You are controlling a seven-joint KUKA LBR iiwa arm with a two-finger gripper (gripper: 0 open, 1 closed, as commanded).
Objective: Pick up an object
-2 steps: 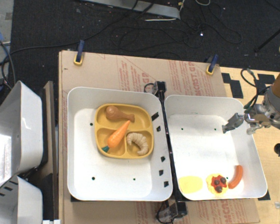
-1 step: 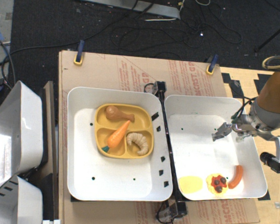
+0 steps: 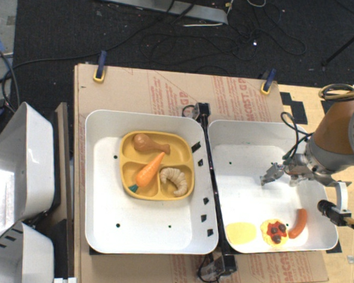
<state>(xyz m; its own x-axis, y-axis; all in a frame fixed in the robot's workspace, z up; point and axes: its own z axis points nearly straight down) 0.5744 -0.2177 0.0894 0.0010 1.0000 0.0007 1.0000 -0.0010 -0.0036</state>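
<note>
Over the right bin (image 3: 237, 135), toward its three o'clock side, the gripper (image 3: 274, 174) hangs low above the white floor, its grey fingers pointing toward nine o'clock; they look slightly parted with nothing between them, though at this size I cannot tell for certain. Behind it, at three o'clock, the arm (image 3: 335, 138) rises with its orange band. From the gripper toward five o'clock lies an orange sausage (image 3: 298, 223), tilted, near the bin's right wall. Just beside it at nine o'clock sits a small yellow round piece topped with red and dark bits (image 3: 274, 231) (perhaps a toy pizza), and further toward nine o'clock a plain yellow disc (image 3: 241, 233), apart from it. Well away at nine o'clock from the gripper, the left bin (image 3: 97, 181) bears a yellow divided plate (image 3: 127, 145). Its top compartment holds a brown drumstick (image 3: 151, 144); an orange carrot (image 3: 150, 170) lies across the divider into the lower left compartment; a pale curled shrimp (image 3: 175, 179) rests in the lower right.
</note>
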